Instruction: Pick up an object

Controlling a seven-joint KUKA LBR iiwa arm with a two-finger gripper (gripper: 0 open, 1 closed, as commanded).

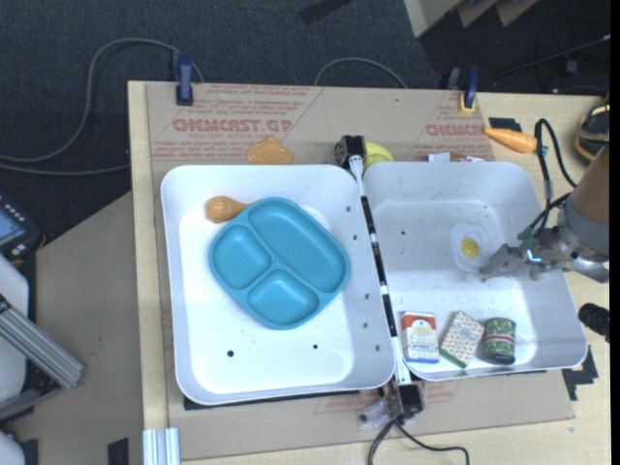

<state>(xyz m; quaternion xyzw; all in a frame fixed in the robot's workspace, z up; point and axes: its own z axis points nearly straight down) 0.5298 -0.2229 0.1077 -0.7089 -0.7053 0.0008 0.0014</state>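
Approach step: two-finger gripper (496, 261), grip state unreadable from here, low in right white bin (426, 187) beside clear yellow-centred cup (470, 247); next needs closing over it.

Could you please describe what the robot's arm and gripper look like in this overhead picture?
The arm enters at the right edge as a rounded grey body. The gripper is a slim piece of pale grey metal with a small blue-lit spot near its base. A black cable loops up beside the arm.
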